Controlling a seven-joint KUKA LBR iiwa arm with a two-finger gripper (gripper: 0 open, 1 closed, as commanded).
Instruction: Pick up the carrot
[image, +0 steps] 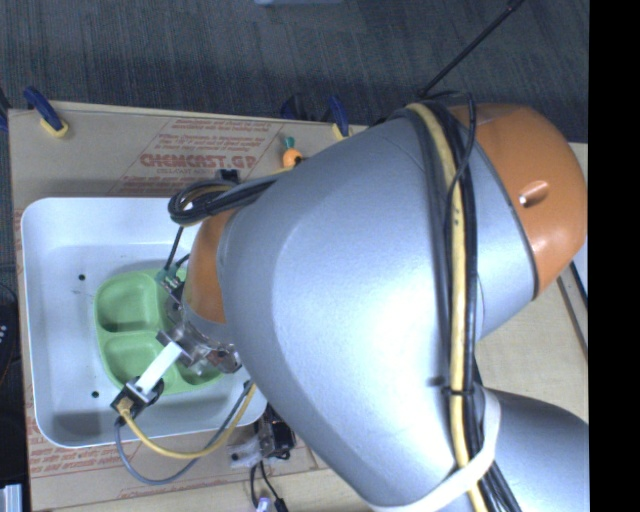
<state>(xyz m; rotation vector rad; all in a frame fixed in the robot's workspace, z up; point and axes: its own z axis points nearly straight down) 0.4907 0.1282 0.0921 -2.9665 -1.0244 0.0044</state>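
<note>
Arm (400, 300) bulk covers the view from 3 o'clock to centre. Tool (185, 350) is down in the left bin (50, 300), over a green divided tray (125, 320); its opening can't be made out. Carrot location can't be told, likely hidden under the arm. Judged: a toy carrot would be light, stiff, slick; grip mid-body across the width. Desk (200, 140) at 12.
</note>
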